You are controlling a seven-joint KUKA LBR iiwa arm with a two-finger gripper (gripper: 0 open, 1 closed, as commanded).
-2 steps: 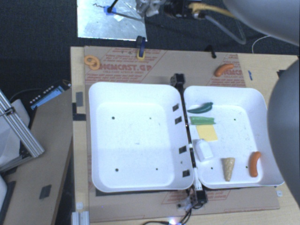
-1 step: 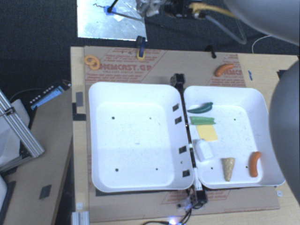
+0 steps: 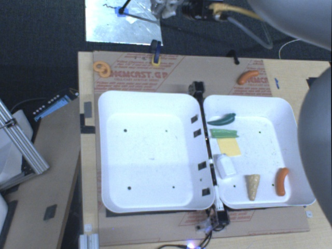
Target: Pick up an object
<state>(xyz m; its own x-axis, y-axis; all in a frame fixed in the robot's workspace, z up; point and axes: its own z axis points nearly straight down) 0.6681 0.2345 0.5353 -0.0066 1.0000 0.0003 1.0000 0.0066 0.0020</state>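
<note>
The gripper (image 3: 165, 4) hangs beyond the bins; whether it is spread cannot be told; a sausage (image 3: 281, 181) lies in the right bin (image 3: 290, 113)

A brown printed bench board (image 3: 218, 69) carries two white bins side by side, the left bin (image 3: 150, 152) and the right bin (image 3: 259, 115), with a pretzel-like ring (image 3: 101, 69) near its far left corner and an orange sausage (image 3: 248, 77) beyond the right bin.
</note>
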